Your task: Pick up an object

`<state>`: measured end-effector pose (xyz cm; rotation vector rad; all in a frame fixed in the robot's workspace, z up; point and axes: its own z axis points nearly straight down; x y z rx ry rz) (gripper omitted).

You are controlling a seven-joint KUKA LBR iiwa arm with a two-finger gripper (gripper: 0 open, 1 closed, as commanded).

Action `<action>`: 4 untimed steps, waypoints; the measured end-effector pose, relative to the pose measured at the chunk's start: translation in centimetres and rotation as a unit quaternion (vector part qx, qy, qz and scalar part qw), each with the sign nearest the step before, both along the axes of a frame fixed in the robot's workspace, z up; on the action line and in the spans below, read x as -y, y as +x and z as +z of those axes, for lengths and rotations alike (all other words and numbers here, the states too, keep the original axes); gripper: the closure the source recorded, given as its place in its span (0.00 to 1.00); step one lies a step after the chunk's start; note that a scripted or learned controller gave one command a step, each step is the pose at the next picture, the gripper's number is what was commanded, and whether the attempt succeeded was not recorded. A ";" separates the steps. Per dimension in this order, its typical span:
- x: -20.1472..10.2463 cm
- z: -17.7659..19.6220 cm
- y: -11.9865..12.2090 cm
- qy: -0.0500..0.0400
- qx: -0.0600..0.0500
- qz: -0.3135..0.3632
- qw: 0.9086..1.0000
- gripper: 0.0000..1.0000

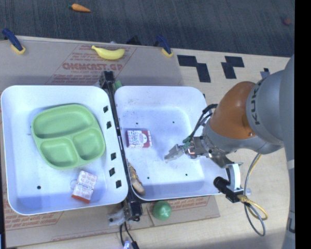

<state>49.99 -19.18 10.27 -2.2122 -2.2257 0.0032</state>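
Right bin (160, 95) floor open; carton (138, 138) near divider.

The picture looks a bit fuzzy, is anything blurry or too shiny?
Camera view: the whole picture is soft, and the tool is blurriest, so its tips are unclear; the white bins look bright but not glaring; the small packet has unreadable print; soft shadows lie under the green tray.

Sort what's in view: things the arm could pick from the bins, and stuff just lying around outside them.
In the bins, pickable:
- red and white packet, right bin, nearest the hand
- small carton, left bin
- green divided tray, left bin
- tan item, right bin's left edge

Lying about:
- banana
- green ball
- orange piece on the floor
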 end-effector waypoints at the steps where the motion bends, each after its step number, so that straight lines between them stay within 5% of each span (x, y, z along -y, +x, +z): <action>1: -1.3 3.3 7.8 0.000 0.001 0.000 1.000 0.00; 2: 1.8 4.8 15.5 0.000 0.002 0.000 1.000 0.00; 3: 1.9 7.9 15.7 0.000 0.002 0.000 1.000 0.00; 4: 1.8 -0.6 15.6 0.000 -0.001 0.002 1.000 0.00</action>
